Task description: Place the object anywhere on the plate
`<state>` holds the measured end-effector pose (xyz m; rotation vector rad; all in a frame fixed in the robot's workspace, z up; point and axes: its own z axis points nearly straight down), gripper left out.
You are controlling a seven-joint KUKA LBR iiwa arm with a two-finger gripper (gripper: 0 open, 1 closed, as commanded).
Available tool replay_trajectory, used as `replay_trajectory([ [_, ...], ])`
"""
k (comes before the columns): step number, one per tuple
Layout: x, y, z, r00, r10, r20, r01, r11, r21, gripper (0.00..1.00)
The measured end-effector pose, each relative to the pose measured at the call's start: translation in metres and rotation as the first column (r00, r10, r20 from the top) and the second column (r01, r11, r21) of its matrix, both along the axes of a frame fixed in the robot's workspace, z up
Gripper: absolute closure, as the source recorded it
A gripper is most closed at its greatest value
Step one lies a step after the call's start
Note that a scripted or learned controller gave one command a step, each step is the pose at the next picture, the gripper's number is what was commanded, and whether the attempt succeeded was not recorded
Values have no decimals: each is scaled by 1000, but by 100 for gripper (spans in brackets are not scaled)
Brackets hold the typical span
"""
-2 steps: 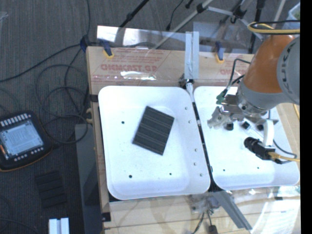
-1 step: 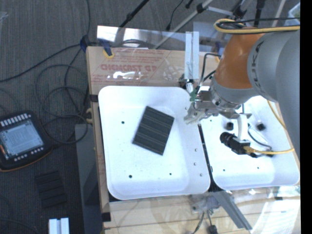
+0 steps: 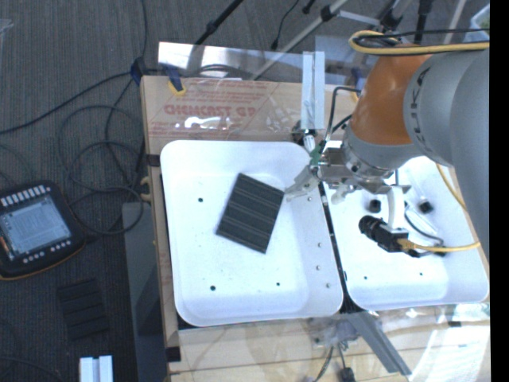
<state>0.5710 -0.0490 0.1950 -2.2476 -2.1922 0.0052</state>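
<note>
Left bin (image 3: 199,249) has the ribbed plate (image 3: 250,212) bare, nothing placed yet. Gripper (image 3: 321,183) hangs at the bin's right rim, can't tell if it's open or closed.

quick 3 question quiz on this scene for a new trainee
1. True or false: the dark ribbed slab lies in the right bin, not the left bin.
2. The gripper hangs over: A) the slab, B) the edge where both bins meet, C) the left bin's outer wall.
3. What colour is the band above the wrist?
Key: 1 false, it lies in the left bin; 2 B; 3 orange.
</note>
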Motion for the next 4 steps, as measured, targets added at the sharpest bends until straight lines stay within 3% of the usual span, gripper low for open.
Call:
replay_trajectory([
  [1, 62, 73, -13, 1000, 20, 0, -20, 1000, 0, 0],
  [2, 97, 115, -13, 884, -467, 2, 467, 884, -5, 0],
  [3, 97, 171, 5, 871, -490, 2, 490, 871, -3, 0],
  [4, 97, 262, -2, 939, -344, 3, 344, 939, -4, 0],
])
